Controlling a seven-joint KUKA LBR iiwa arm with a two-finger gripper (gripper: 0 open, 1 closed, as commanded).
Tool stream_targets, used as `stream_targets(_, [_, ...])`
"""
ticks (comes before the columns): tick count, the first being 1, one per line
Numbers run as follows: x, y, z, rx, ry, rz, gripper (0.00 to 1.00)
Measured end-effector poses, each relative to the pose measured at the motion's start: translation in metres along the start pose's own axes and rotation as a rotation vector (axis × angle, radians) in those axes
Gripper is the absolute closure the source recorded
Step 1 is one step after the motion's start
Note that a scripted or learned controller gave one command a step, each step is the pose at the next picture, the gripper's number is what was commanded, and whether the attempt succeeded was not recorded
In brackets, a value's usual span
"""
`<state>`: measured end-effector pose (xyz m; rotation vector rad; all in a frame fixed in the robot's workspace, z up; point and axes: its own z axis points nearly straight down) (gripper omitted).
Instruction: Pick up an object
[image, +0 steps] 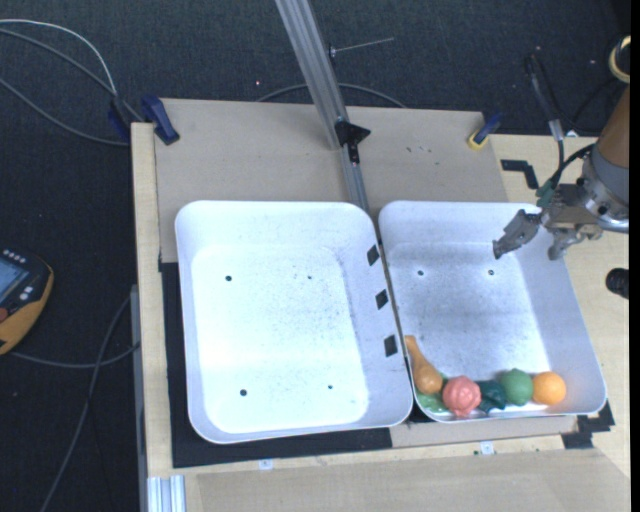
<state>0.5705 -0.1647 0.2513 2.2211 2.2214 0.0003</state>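
— What does the bench look like?

— It is a light wooden board (440, 165) on a dark carpet floor (70, 80). Two blue clamps (160, 120) hold its far corners, and grey cables (60, 60) lie on the floor at the left. A metal rail (320, 75) goes from the top of the view down to the place where the two bins meet. On the floor at the left edge there is an orange and black handheld device (20, 290).

— And the bins?

— The left bin (200, 230) and the right bin (580, 340) are both white with small dark speckles, and they touch each other along black clips (380, 297).

— Where are the objects to pick?

— All lie in a row along the near wall of the right bin: an orange carrot-shaped toy (423, 368), a pink ball (461, 394), a green ball (516, 385) and an orange ball (549, 387), almost touching each other.

— The gripper?

— The gripper (530, 240) hangs over the far right part of the right bin, well apart from the toys. Its two fingers are spread and nothing is between them.
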Motion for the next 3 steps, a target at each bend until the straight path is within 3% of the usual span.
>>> stream_targets(1, [0.018,0.009,0.137,0.008,0.002,-0.001,0.0])
stream_targets(2, [0.017,0.011,0.132,0.0,0.0,0.0,0.0])
stream_targets(3, [-0.05,0.085,0.165,-0.001,-0.002,0.002,0.0])
